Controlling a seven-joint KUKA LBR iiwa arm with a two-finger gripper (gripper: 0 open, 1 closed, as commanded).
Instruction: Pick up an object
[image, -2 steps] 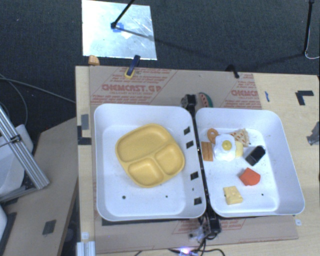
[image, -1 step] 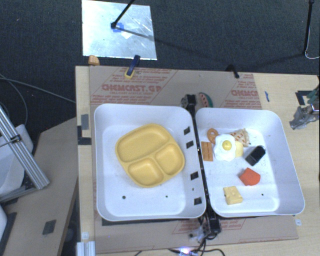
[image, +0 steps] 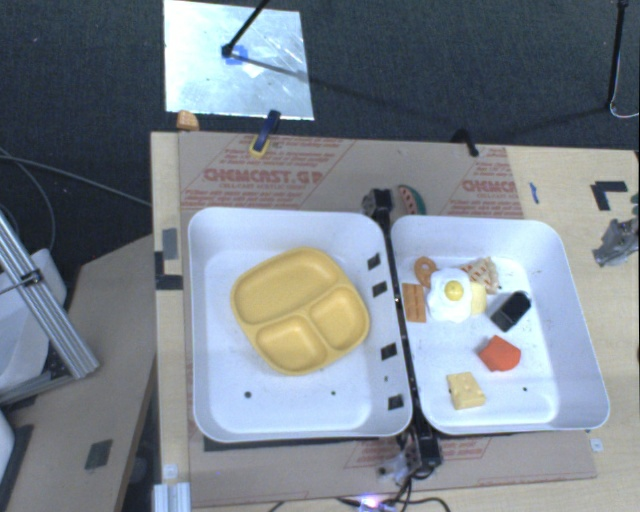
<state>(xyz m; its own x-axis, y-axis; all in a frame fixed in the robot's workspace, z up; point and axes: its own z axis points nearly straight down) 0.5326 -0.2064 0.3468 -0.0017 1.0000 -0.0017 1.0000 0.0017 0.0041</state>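
Several toy foods lie in the right bin (image: 560, 330); we judge the orange wedge (image: 499, 354) light, rigid, best pinched across its flat sides. Gripper (image: 614, 243) state: cannot tell.

Fixed above the bench (image: 330, 165), looking down at a slant from a moderate distance. Takes in both white bins whole: left bin (image: 215, 400) at frame centre-left, right bin (image: 560, 300) at centre-right. Dark floor (image: 90, 80) across the upper frame, bench edge along the bottom.
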